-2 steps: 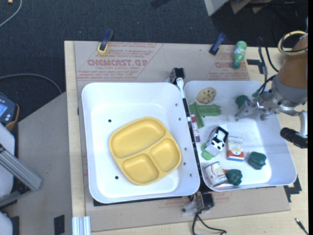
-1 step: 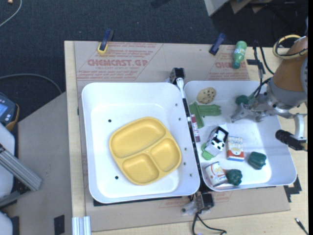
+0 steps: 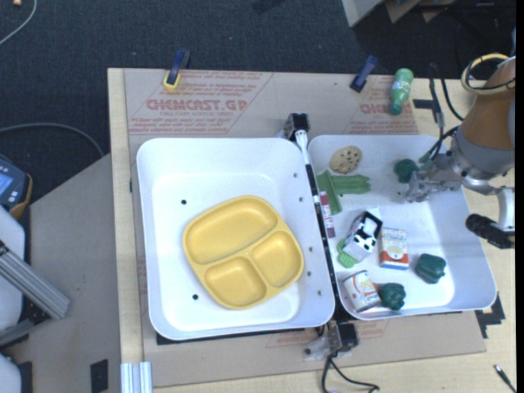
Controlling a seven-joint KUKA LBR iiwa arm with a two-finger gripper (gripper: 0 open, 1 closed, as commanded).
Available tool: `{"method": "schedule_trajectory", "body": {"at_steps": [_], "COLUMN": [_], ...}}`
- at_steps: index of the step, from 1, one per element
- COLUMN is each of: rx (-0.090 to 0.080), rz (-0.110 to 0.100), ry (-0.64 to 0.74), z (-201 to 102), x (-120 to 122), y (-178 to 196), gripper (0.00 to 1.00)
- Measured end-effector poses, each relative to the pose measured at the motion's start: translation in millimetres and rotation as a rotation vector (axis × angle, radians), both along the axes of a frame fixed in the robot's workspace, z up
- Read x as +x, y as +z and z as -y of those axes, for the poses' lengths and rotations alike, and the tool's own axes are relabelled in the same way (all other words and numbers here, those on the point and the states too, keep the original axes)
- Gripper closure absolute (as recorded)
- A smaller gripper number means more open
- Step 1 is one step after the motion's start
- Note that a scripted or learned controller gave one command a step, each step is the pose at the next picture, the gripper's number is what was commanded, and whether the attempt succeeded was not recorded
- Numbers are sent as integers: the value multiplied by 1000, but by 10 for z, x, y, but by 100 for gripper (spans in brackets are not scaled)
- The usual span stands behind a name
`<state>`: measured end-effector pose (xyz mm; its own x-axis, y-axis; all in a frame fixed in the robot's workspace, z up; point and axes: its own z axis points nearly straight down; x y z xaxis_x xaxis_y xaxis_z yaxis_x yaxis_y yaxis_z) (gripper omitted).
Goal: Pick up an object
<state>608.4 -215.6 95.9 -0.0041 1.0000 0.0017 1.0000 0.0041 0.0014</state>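
I see end effector low over right bin, just beside dark green toy; can't tell its opening or any hold. Yellow tray in left bin.

The left bin has bare floor along its back and left sides; the yellow divided tray fills its middle. In the right bin, the cookie, green block, cow toy, carton and 3 dark green pieces crowd the floor, leaving an open strip between carton and arm.
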Motion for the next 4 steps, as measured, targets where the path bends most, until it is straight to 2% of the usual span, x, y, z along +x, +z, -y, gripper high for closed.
{"method": "schedule_trajectory", "body": {"at_steps": [3, 4], "rx": [-5, 1], "rz": [6, -2], "ry": [-3, 1], "z": [-50, -610], "x": [13, -148], "y": [1326, 1416], "gripper": [100, 100]}}
